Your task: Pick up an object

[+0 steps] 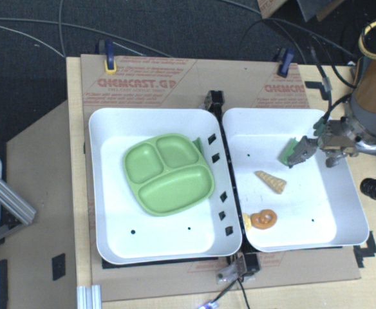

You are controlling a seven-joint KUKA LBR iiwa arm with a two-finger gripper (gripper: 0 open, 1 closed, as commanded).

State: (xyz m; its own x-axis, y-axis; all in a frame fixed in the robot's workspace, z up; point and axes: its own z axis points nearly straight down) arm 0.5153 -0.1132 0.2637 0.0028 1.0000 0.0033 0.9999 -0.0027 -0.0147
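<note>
My gripper (pixel 296 153) hangs over the upper middle of the right bin (pixel 342 201), reaching in from the right edge. A small green patch (pixel 295 146) shows at its tip; I cannot tell whether this is a held thing or part of the gripper. A tan cone-shaped toy (pixel 271 181) lies on the bin floor just below and left of the gripper, apart from it. An orange pretzel-like ring (pixel 263 219) rests near the bin's front left corner.
A green divided plate (pixel 169 173) lies in the middle of the left bin (pixel 111 230). A black-clipped divider (pixel 221 172) runs between the two bins. Cables trail across the bench at the top right.
</note>
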